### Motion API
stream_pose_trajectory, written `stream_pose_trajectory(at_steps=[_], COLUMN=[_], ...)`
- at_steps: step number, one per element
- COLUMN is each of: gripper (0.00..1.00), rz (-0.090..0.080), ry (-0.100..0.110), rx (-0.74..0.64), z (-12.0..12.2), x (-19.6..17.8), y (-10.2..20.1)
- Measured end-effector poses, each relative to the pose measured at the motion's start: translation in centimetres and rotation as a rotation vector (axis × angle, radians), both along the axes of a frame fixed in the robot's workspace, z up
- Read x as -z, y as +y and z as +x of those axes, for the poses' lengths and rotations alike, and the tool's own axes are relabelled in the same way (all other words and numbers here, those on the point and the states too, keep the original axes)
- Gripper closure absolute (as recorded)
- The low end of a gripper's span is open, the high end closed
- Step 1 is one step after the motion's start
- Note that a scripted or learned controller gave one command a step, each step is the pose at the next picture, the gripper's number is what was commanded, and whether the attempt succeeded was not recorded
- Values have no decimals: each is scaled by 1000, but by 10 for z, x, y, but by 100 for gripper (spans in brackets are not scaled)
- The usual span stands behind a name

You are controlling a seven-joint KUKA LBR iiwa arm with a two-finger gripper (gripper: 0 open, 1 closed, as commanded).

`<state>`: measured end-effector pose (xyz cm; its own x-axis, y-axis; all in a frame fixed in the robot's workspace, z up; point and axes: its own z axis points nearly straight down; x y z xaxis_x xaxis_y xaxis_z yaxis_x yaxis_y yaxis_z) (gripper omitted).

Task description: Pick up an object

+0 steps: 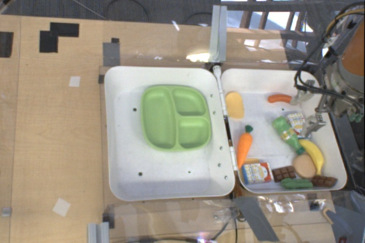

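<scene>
The right bin (259, 85) holds several toy foods: a yellow bun (234, 105), a red sausage (279, 98), a green pouch (287, 130), a carrot (244, 148), a banana (313, 154), a round tan cookie (304, 166), two chocolate bars (282, 173), a green pod (296, 183) and a small carton (256, 172). My gripper (315, 124) hangs low at the bin's right side, just right of the green pouch and above the banana. Nothing visibly hangs from it.
The left bin (122, 139) holds a green divided plate (175, 117). A metal divider (224, 116) runs between the bins. The arm and its cables (342, 59) occupy the right edge. Bare wooden bench (51, 139) lies to the left.
</scene>
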<state>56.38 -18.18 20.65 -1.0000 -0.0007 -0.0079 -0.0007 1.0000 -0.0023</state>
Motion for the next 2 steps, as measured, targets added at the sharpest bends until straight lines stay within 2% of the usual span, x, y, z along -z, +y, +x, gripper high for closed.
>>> stream_pose_trajectory(at_steps=[1, 2], gripper=[0, 0], rz=[2, -7], ry=[4, -10], rx=[-43, -62], z=[-75, -49], x=[100, 112], y=[0, 35])
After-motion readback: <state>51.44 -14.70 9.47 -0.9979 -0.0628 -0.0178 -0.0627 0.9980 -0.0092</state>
